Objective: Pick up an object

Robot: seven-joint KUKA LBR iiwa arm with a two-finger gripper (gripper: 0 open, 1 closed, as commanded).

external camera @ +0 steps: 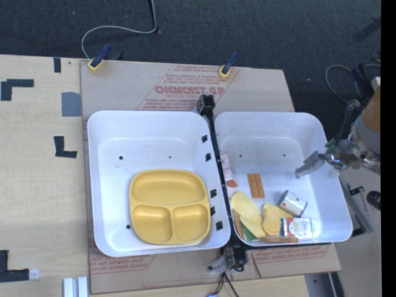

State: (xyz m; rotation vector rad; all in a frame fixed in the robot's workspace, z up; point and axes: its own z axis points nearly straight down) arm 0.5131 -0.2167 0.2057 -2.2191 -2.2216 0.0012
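Dark carpet is surrounding the bench, w/ a cardboard sheet lying under two white bins. We are taking the right bin as landmark for all positions below.

Step in hand, as we are judging it: approach phase, no pick made yet. The arm is reaching in over the right bin's right rim, w/ the gripper hanging above the bin's right side, roughly mid-depth. Nothing is sitting between its fingers; no contact w/ any item is apparent.

Gripper state: we are unable to tell how wide it is standing. Only one grey, slanted finger-like part is reading clearly, and no gap is resolving at this res.

Candidate objs are all lying in the right bin's near half:
- small grey cylinder, near-right area, closest to the gripper, standing apart from the wall;
- red-and-white carton, against the near wall;
- yellow items, near-centre, overlapping each other;
- flat orange piece, centre of floor, lying alone;
- thin red-and-white strip, along the left wall.

The left bin, adjoining the right bin's left wall, is holding a yellow divided tray.

Next move, our judgement: we are needing to shift toward the near wall, centre over one isolated obj (cylinder looks simplest), descend, then close. Risk: the clustered yellow items and the carton are sitting tight to the wall, leaving little finger clearance.
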